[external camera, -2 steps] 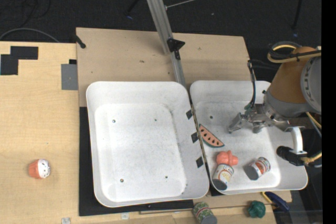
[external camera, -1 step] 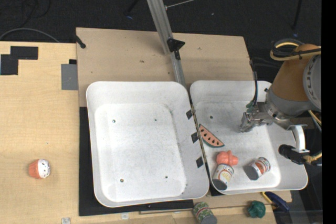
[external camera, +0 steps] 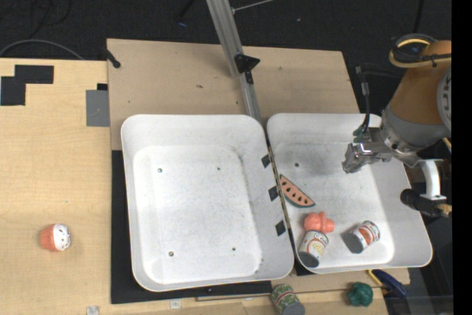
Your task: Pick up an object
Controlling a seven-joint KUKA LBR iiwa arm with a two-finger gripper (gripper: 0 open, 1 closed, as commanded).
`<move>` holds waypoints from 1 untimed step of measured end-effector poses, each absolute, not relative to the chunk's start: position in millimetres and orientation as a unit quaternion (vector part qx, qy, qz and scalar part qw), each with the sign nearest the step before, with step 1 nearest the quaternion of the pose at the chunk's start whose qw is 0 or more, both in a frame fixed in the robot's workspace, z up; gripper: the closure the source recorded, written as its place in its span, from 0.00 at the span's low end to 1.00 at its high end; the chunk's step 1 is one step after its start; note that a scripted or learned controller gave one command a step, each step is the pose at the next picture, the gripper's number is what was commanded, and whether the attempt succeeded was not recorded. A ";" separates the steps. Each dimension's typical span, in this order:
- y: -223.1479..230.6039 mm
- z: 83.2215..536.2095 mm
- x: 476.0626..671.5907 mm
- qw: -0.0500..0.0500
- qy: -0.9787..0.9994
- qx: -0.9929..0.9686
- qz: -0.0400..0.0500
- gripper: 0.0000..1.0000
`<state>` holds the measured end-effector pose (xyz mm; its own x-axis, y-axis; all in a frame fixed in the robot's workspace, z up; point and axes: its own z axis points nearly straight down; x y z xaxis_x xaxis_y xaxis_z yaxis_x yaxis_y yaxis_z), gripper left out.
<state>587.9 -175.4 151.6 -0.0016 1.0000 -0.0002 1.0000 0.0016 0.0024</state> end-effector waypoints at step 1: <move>-167.5 199.0 591.0 0.001 0.708 0.706 0.001 1.00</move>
<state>591.0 -167.5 199.0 -0.0020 1.0000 -0.0005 1.0000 0.0020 0.0032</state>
